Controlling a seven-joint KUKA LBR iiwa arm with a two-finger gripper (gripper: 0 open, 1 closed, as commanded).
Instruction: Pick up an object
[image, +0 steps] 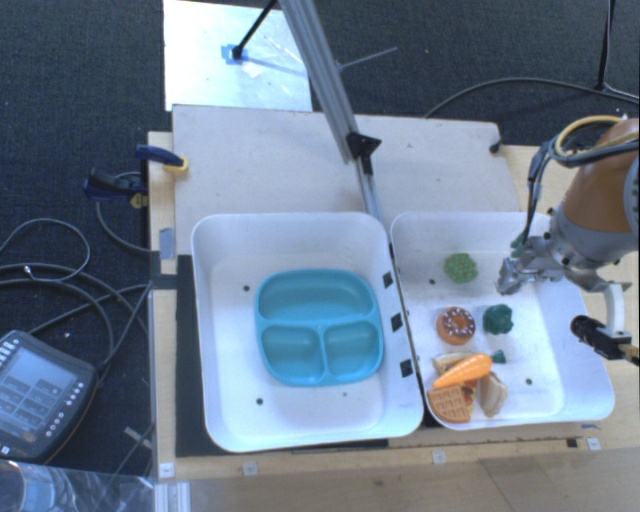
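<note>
Hovering over right bin, fingers blurred, state unclear, arm cropped at edge

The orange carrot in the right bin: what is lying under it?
The carrot lies across a waffle and a pale food piece, partly covering both. Whatever is directly beneath its middle is hidden.

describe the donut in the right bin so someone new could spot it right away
Start at the right white bin, the one without the blue tray. Near its middle lies the donut, just left of the dark green broccoli and above the orange carrot. It is the only round brown ring, topped with pale sprinkled icing.
</note>
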